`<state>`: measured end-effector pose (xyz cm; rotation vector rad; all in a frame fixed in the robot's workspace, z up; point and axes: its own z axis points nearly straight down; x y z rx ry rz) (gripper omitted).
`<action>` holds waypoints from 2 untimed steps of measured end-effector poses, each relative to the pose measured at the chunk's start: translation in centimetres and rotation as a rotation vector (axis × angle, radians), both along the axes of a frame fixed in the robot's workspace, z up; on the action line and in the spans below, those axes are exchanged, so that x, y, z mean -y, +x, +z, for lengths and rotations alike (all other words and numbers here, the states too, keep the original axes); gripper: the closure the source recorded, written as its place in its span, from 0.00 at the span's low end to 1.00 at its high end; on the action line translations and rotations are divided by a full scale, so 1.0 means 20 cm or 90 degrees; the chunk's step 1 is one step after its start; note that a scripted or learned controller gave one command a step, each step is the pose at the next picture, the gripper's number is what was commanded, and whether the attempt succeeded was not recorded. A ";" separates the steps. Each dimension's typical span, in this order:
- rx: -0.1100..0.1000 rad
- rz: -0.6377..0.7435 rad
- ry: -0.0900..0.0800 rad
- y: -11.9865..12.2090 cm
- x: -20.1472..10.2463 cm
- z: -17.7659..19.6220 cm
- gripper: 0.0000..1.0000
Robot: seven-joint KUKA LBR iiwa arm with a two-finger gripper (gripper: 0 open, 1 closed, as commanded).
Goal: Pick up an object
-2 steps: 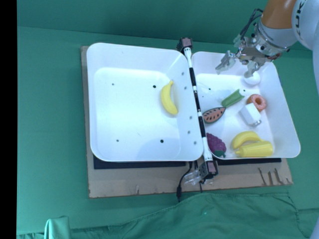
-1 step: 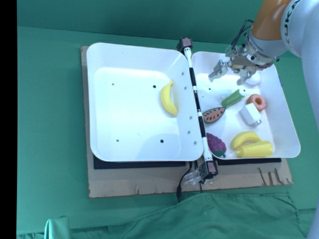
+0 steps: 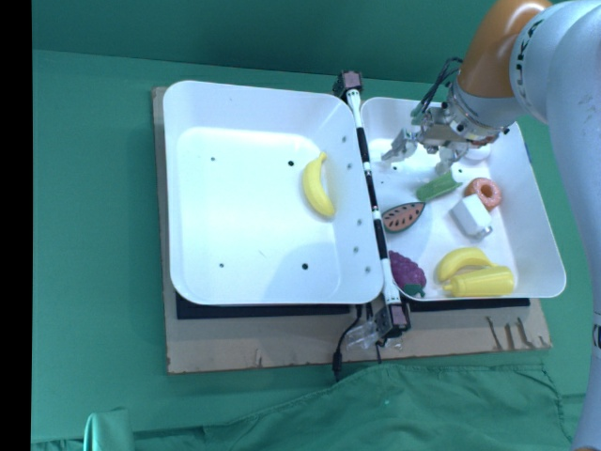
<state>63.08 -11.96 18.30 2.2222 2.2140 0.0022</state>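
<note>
My gripper [image 3: 423, 154] hangs over the far part of the right bin [image 3: 540, 242], open, with nothing between its fingers. One finger [image 3: 398, 147] points left. The other finger [image 3: 447, 161] ends just above a small green vegetable [image 3: 438, 190] that lies on the bin floor. A pink donut [image 3: 484, 193] and a white block [image 3: 470, 215] lie to the right of it. A watermelon slice [image 3: 402, 217] lies near the bin's left wall.
Purple grapes [image 3: 407, 272], a yellow banana [image 3: 462, 261] and a corn cob [image 3: 481, 281] sit at the right bin's near end. The left bin [image 3: 216, 111] holds a single banana [image 3: 317, 186] near its right wall. A divider bar [image 3: 369, 181] runs between the bins.
</note>
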 end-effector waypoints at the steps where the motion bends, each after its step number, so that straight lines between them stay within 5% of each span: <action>1: 0.009 -0.002 -0.002 0.01 0.01 0.09 1.00; 2: 0.003 0.001 0.000 0.05 0.03 0.33 1.00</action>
